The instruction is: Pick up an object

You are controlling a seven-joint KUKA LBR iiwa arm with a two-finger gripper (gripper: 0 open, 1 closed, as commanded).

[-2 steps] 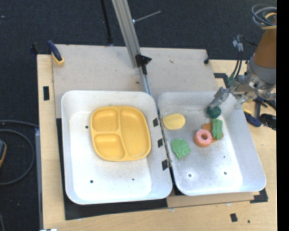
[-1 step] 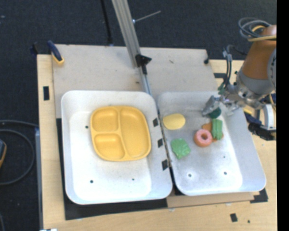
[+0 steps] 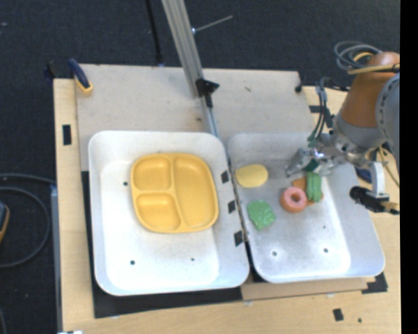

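Four small things lie in the right bin (image 3: 334,256): a pink ring (image 3: 293,200), a green and orange piece (image 3: 312,186) touching it on the arm's side, a green lump (image 3: 260,214) nearer the divider, and a yellow oval (image 3: 251,175) above that. Over the bin's upper part sits the gripper (image 3: 308,160), close above the green and orange piece; its grip cannot be told. Left bin (image 3: 111,263) carries a yellow divided tray (image 3: 174,191). No writing or label can be read anywhere.
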